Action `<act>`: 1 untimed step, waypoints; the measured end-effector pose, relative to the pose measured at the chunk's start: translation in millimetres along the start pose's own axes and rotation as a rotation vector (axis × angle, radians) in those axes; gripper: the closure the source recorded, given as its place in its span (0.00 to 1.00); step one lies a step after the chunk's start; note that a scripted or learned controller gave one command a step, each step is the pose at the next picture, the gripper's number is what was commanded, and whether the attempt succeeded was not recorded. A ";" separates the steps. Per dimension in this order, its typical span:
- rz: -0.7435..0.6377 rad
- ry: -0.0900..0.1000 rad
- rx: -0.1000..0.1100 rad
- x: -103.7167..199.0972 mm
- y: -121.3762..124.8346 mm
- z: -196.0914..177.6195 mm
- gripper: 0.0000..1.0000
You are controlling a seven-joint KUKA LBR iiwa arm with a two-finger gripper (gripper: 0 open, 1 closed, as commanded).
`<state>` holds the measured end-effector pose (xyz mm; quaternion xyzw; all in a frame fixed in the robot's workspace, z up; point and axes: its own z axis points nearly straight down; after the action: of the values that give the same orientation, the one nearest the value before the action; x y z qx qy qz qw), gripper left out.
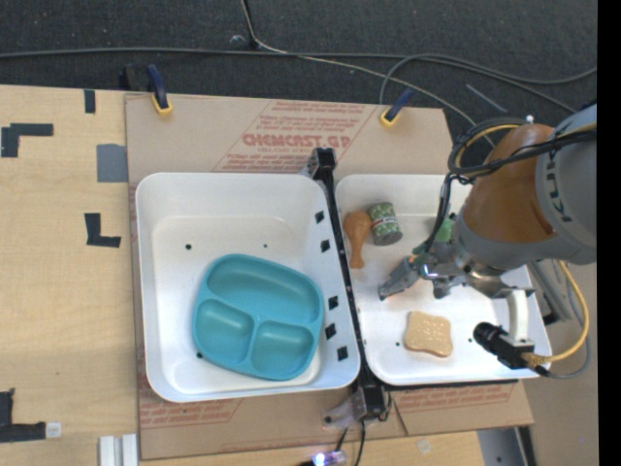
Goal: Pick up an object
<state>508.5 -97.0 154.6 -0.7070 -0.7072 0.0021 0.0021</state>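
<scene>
A teal divided tray (257, 316) was seen lying nearest the camera, toward the front of the left bin (160, 260), tilted slightly askew and filling much of the floor. Past the black divider (335, 260), the right bin (388, 362) was found to hold three things. A tan, drumstick-like piece (356, 236) was lying against the left wall, close to the divider. Just beside it, toward the back edge, a small green can (384, 222) was lying on its side. A tan cracker-like slab (428, 334) was resting flat near the front edge, well apart from the other two. The gripper (400, 282) was held low over the middle of the right bin, between the can and the slab; nothing was seen between its fingers, and how far they were spread could not be told. The arm (524, 202) was reaching in over the right edge.
</scene>
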 end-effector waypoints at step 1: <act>0.000 0.000 0.000 2.7 1.0 43.5 0.00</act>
<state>509.2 -94.2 111.1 -0.7069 -0.7073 0.0019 0.0021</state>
